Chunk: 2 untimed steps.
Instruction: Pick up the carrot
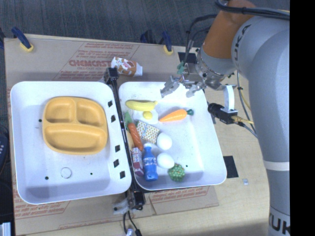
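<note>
Arm (266,82), tool (181,86) above carrot (173,115)

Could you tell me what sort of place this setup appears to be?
Most likely a robotics lab bench for pick-and-place trials: a grey arm with its gripper reaches over two white bins clamped to cardboard, one bin holding toy food such as a carrot and banana.

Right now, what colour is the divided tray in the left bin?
Yellow-orange; the divided tray shows best in the camera view, lying in the left bin.
</note>
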Each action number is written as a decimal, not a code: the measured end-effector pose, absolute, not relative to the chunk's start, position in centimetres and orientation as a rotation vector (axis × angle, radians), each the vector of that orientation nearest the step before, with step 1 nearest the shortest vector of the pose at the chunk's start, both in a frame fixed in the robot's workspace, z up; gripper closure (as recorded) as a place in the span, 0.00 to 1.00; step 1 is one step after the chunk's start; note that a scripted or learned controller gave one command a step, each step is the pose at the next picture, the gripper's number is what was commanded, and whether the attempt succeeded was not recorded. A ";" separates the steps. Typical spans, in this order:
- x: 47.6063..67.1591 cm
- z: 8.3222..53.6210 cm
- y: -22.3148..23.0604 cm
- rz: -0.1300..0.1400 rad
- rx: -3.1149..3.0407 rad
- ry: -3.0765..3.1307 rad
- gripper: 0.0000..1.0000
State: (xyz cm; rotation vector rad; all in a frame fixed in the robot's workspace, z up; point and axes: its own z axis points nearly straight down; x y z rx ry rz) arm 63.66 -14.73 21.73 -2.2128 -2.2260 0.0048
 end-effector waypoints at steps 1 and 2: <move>62.3 9.5 -18.6 0.003 -1.737 -2.612 0.00; 62.4 10.6 -18.7 0.004 -1.734 -2.616 1.00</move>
